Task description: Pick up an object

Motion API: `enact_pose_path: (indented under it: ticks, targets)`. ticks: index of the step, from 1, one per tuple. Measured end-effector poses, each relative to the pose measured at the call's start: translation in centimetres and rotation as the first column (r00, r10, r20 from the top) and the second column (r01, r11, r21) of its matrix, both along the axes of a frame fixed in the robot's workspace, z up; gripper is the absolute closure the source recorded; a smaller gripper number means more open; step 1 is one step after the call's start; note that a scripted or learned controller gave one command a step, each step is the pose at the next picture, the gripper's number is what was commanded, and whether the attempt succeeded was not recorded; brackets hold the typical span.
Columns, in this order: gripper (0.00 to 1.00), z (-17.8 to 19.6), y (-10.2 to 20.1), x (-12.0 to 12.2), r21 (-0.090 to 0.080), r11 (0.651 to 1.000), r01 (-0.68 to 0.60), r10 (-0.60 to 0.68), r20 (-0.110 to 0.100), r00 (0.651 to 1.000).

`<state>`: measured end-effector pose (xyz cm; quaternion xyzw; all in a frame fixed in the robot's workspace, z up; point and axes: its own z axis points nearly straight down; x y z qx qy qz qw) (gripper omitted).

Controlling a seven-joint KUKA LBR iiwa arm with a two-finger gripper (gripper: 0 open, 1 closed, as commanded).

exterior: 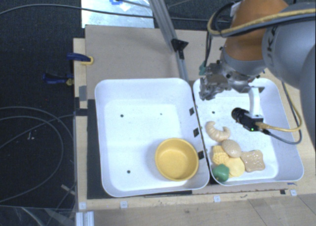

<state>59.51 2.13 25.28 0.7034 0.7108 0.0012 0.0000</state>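
Toy food (232, 155) crowds right bin's (289, 136) near end.
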Motion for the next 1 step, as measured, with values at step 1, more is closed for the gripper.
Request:
enact_pose_path:
  ticks: [1]
  targets:
    - [1.00, -1.20, 5.03, 2.05, 0.000, 1.000, 0.001, -0.001, 0.001, 1.000]
